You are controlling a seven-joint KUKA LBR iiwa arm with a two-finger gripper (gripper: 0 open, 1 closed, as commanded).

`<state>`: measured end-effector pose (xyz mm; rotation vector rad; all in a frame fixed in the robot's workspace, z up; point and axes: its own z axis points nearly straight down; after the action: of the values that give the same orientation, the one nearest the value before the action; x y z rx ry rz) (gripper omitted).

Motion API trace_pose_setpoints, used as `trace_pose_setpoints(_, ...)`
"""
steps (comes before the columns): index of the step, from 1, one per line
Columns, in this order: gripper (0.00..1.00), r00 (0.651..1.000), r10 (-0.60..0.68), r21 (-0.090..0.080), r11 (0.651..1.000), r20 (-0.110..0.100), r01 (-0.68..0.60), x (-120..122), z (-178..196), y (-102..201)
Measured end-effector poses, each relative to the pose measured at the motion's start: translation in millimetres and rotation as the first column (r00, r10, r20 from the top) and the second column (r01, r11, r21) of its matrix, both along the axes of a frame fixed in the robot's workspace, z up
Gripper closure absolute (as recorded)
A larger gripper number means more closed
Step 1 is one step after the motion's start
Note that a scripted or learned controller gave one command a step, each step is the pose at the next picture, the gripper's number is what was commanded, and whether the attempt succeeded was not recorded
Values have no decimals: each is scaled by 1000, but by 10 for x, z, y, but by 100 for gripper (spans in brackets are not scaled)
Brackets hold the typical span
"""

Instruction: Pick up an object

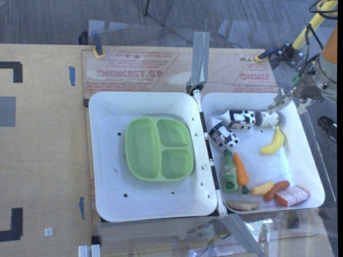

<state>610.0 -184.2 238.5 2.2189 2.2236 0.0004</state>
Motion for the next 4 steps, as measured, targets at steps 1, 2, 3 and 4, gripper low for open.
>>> trace_pose_setpoints(1, 0, 997, -83, -2, 997, 4, 83, -5, 33, -392)
trace_pose_setpoints(2, 0, 994, -110, 0, 994, 3, 110, 83, -1449, -146)
trace_pose_setpoints(3, 0, 961, -277, 2, 961, 6, 277, -274, -1499, -142)
trace_pose_setpoints(4, 0, 971, -240, 1, 971, -2, 240, -696, -1441, -176)
